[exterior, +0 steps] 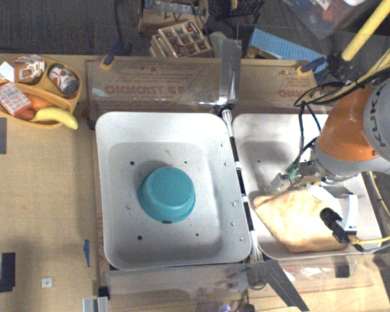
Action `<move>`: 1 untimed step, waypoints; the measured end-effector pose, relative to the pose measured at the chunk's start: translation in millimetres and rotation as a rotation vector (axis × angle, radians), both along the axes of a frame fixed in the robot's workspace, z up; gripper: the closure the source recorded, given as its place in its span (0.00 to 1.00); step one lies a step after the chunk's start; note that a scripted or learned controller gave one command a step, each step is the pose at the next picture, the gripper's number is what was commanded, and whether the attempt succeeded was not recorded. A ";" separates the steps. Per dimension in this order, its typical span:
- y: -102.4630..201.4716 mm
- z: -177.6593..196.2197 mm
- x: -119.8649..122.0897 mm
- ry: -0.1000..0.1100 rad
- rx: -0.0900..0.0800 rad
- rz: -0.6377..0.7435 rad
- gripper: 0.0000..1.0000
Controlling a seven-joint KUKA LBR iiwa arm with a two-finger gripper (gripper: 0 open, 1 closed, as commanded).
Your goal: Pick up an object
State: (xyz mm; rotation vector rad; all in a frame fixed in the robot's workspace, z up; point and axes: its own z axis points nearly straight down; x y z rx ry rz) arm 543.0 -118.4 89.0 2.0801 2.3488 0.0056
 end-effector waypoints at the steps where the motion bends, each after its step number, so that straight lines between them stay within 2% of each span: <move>1: 18.8 25.8 56.2 0.001 -0.002 0.124 0.00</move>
